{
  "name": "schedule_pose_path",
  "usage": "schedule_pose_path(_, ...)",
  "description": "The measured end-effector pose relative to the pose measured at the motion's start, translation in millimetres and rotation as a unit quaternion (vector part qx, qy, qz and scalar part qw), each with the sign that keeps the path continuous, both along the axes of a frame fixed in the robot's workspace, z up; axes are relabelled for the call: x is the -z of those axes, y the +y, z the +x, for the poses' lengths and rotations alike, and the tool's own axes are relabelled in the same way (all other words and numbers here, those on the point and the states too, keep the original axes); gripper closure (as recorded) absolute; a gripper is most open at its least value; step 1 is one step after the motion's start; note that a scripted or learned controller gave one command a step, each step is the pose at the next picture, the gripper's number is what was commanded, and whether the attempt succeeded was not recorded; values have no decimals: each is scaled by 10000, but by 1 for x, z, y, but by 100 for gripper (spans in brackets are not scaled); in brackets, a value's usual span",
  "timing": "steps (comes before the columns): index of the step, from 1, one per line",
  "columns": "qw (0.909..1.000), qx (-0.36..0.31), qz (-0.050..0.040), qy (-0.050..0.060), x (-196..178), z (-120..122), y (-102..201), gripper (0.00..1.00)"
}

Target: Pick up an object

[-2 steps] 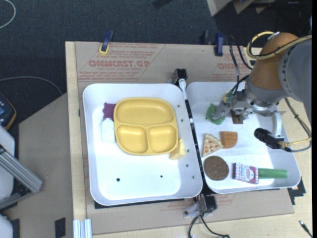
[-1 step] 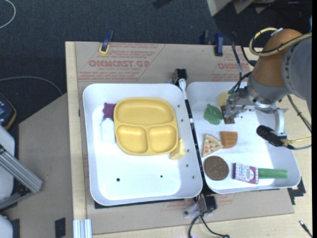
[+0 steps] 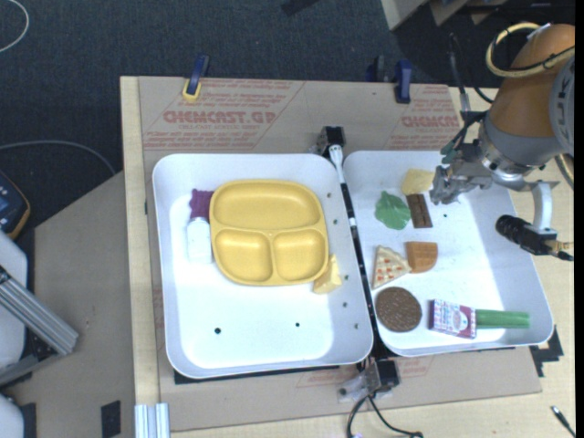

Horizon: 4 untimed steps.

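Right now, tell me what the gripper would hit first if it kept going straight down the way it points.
Most likely the brown bar or the pale yellow piece beside it: the gripper points down at that corner of the right bin. Its height above them is unclear from this slanted view.

arm [image 3: 534,80]: cut by right edge | purple item [image 3: 200,203]: half under yellow tray [image 3: 269,230]

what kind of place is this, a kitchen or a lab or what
Most likely a robotics lab bench, not a kitchen: a grey and orange robot arm reaches over two white bins, clamps hold the board, and the food is toys, like the pizza slice.
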State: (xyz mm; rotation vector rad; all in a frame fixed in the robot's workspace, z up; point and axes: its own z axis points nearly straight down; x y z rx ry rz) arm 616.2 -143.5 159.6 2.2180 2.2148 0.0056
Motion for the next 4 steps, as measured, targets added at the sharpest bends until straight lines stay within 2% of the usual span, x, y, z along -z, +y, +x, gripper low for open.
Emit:
schedule_pose_path(1, 10000, -11, -4, -12, -64, 5, -4, 100)
schedule_pose_path(2, 10000, -12, 5, 18, -66, 6, -4, 100)
schedule_pose_path(3, 10000, -33, 21, 38, -62, 14, 44, 100)
schedule_pose_path(4, 10000, -35, 25, 50, -62, 5, 92, 100)
